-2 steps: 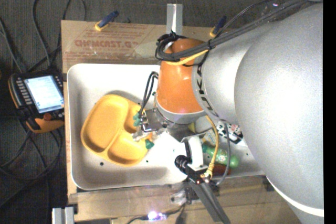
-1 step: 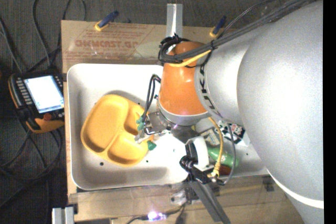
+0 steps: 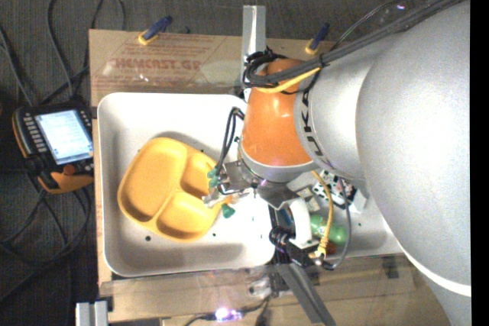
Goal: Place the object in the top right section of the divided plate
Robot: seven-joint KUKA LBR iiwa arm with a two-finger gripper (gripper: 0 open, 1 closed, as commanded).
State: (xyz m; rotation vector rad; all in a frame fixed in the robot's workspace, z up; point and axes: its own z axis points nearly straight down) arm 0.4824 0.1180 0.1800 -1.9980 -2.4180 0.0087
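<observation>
there, end effector (image 3: 220,195) over divided plate (image 3: 164,191) right rim, inside left bin (image 3: 122,256)

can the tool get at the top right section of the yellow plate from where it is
Probably yes. The tool hangs right at the right edge of the yellow divided plate in the left bin, and nothing lies between it and that section. Whether it carries anything is unclear.
</observation>
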